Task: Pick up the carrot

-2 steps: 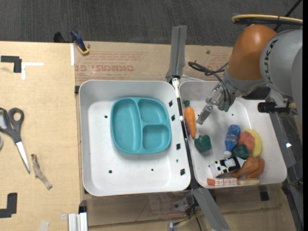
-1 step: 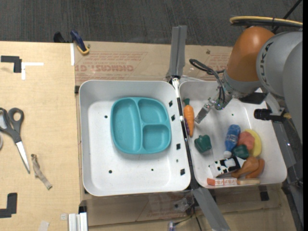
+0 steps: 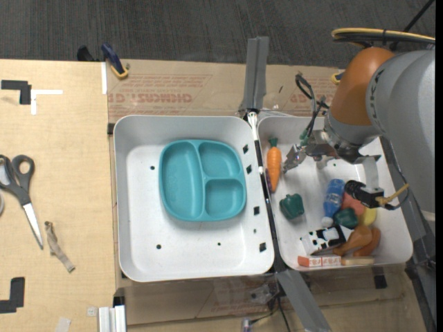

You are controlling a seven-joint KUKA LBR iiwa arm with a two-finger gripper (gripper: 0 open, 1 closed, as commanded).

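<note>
An orange carrot (image 3: 274,166) with a green top lies along the left wall of the right bin (image 3: 394,251), its top pointing away from me. My gripper (image 3: 296,156) hovers just to the carrot's right, at the end of the grey arm with the orange band. Its fingers (image 3: 292,159) look slightly parted and hold nothing; the carrot rests apart from them.
A dark green toy (image 3: 292,205) lies below the carrot. A blue bottle (image 3: 333,196), red, yellow and brown toys and a small box (image 3: 336,259) crowd the right bin's lower right. The left bin (image 3: 131,206) holds a teal divided plate (image 3: 203,179). Scissors (image 3: 22,189) lie far left.
</note>
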